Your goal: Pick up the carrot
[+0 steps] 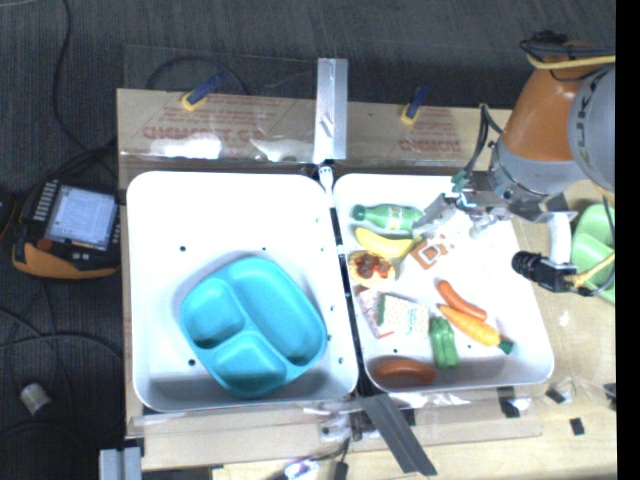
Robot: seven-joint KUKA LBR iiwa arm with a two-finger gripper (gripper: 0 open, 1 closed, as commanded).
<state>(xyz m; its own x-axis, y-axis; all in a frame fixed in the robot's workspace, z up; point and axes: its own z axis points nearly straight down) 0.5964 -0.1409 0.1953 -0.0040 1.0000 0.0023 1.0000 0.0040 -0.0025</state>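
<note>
A handheld device with a lit screen (75,223) lies on the dark floor well to the left of the left bin (150,268). Inside that bin, toward its near right part, rests a blue divided tray (252,323), tilted on a diagonal. The right bin (520,298) touches the left bin along their shared wall, and everything else sits in it. Just inside that shared wall, at the far end, lies a green bottle (388,215), with a banana (382,242) touching its near side and a small cluster of dark red fruit (371,265) below that. Nearer the camera a printed white packet (393,314) lies flat, and a brown sausage-like piece (404,371) sits at the bin's near wall. A green vegetable (442,340) stands right of the packet. The carrot (473,326) lies just right of that green vegetable, slanting down to the right with its green tip toward the bin's near right corner; a smaller red-orange piece (460,298) lies beside its upper edge. The gripper (452,208) hovers over the bin's far part, right of the bottle, well apart from the carrot, which lies nearer the camera and slightly right of it. Whether it is spread or closed cannot be told; nothing shows between its tips.
</note>
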